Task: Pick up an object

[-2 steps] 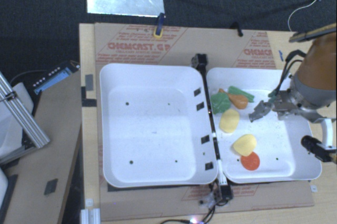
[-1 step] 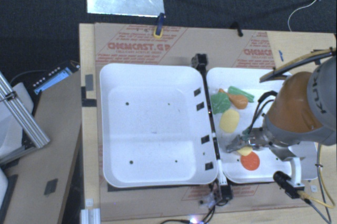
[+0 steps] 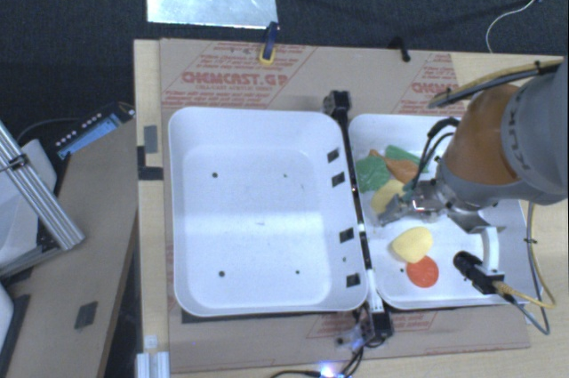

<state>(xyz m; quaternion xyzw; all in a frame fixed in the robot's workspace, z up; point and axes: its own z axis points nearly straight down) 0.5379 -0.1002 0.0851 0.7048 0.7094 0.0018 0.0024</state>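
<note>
My gripper [image 3: 393, 212] hangs low in the right bin [image 3: 369, 278], near its left wall. Its metal fingers point left, just above and left of a pale yellow lump [image 3: 412, 243]. A red-orange disc [image 3: 424, 273] lies right below that lump. A yellow-green piece [image 3: 386, 192] sits just above the fingers, with a green piece [image 3: 372, 171], an orange piece [image 3: 394, 164] and a bright green piece [image 3: 402, 153] behind it. Nothing shows between the fingers.
The left bin [image 3: 258, 207] stands beside the right one, with a black-clipped divider [image 3: 348, 189] between them. Both rest on a cardboard sheet [image 3: 293, 74]. My arm covers the right bin's right half.
</note>
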